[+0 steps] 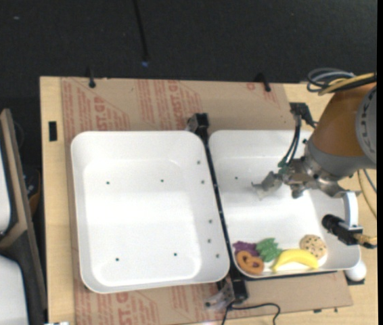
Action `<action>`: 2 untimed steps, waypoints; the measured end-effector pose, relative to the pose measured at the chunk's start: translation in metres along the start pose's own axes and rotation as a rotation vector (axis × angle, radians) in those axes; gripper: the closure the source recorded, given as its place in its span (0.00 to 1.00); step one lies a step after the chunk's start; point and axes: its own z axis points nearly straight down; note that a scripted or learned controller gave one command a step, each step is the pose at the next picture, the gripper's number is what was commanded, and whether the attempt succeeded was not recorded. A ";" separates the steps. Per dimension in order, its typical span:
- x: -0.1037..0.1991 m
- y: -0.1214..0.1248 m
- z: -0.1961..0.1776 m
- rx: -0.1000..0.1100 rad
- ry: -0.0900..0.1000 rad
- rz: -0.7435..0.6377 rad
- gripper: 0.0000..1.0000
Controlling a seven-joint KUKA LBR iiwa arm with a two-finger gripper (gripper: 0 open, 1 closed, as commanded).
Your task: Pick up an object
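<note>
Several toy foods lie along the front edge of the right bin (259, 151): a purple grape bunch (244, 248), an orange-brown pretzel (250, 264), a green leafy piece (269, 248), a yellow banana (294, 259) and a speckled cookie (312, 246). My gripper (267, 183) hangs over the middle of the right bin, pointing left, well behind the food and apart from it. Nothing shows at its tip.
The left bin (83, 181) sits beside the right one, their rims meeting at a dark divider (213, 188). Both rest on a cardboard sheet (130, 100) on the bench. The arm's orange band (337, 124) and cables (327, 80) rise at the right.
</note>
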 end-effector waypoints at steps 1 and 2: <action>-0.029 -0.008 0.056 0.008 0.001 0.003 0.00; -0.046 -0.029 0.054 0.004 0.000 0.003 0.00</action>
